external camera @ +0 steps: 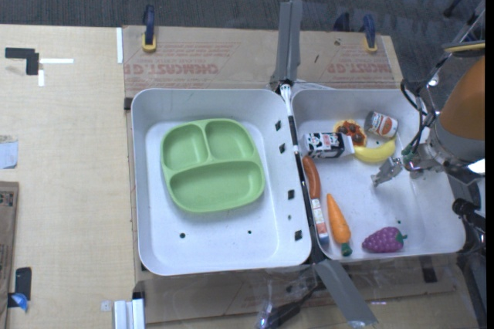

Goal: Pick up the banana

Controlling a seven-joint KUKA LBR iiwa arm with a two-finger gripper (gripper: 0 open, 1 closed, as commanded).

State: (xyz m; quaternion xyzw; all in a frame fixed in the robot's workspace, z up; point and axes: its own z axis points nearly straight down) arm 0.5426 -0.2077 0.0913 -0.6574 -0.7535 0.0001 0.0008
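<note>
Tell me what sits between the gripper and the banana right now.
Nothing visible does. The gripper hangs just below the banana in the right bin, with bare bin floor between them. The can and milk carton lie on the banana's far sides.

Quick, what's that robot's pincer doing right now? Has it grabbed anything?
Pincer: low in the right bin, just below the banana, holding nothing; open or closed cannot be told.
</note>
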